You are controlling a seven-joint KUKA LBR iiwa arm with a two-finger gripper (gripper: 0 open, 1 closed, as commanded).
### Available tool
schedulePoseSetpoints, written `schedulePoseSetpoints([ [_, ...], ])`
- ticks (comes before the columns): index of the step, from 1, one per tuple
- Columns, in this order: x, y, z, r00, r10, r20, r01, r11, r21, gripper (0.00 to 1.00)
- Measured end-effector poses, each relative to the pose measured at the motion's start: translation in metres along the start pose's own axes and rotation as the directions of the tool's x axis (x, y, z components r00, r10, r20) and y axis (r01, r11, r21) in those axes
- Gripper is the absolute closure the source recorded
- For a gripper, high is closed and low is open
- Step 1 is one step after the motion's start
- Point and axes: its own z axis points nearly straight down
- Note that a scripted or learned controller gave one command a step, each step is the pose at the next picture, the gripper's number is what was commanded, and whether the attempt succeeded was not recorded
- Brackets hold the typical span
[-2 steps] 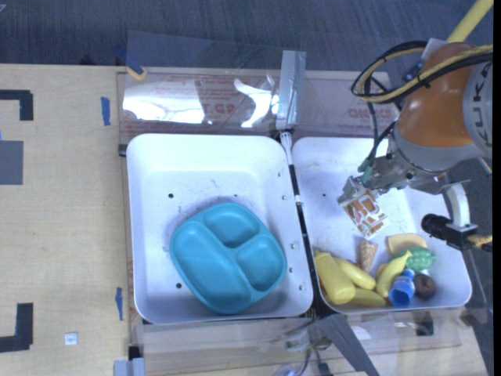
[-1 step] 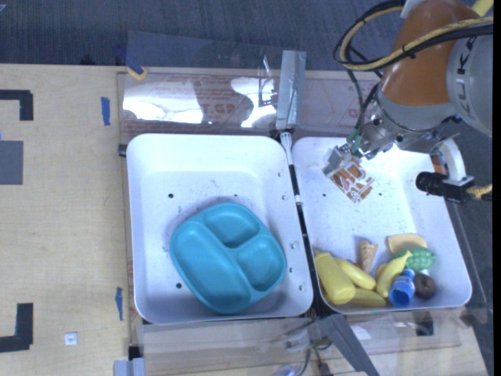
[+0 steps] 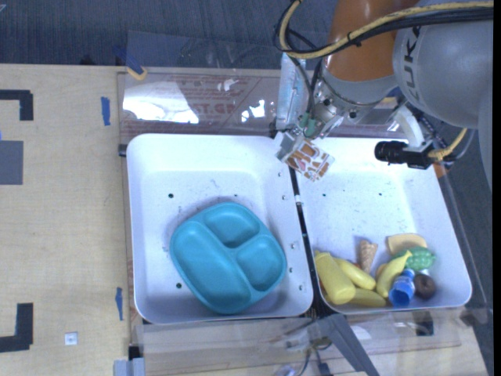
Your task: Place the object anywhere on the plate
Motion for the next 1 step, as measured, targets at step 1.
schedulePoseSetpoints([
  [1,-0.0209,0.0013,-0.034,0.998,-0.059,0.003,0.059,0.998,-0.002,1.0],
])
